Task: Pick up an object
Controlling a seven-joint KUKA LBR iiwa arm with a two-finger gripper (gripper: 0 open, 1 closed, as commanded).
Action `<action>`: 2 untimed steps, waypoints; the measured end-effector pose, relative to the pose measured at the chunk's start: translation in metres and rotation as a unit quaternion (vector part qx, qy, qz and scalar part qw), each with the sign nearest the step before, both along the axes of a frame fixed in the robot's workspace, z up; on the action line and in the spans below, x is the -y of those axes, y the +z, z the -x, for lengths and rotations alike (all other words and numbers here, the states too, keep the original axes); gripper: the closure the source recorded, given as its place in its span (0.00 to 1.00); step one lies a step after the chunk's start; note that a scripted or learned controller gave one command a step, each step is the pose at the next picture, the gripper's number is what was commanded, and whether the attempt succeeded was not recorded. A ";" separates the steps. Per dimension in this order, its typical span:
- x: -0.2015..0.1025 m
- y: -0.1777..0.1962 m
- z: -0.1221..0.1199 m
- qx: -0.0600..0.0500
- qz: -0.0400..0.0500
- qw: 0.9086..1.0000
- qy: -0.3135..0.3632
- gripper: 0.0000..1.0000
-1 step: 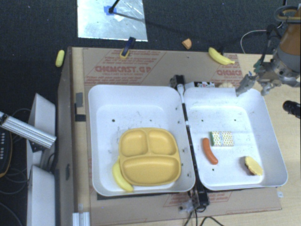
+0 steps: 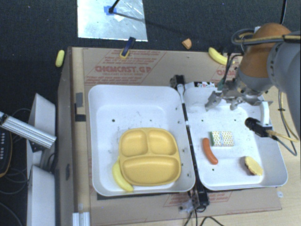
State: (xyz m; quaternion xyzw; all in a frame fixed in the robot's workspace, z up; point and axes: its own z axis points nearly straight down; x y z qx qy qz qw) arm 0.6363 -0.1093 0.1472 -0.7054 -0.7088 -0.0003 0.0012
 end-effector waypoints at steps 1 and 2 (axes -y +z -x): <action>-0.003 -0.063 0.060 0.001 0.001 1.000 -0.002 0.00; -0.024 -0.063 0.109 0.001 0.001 1.000 -0.002 0.00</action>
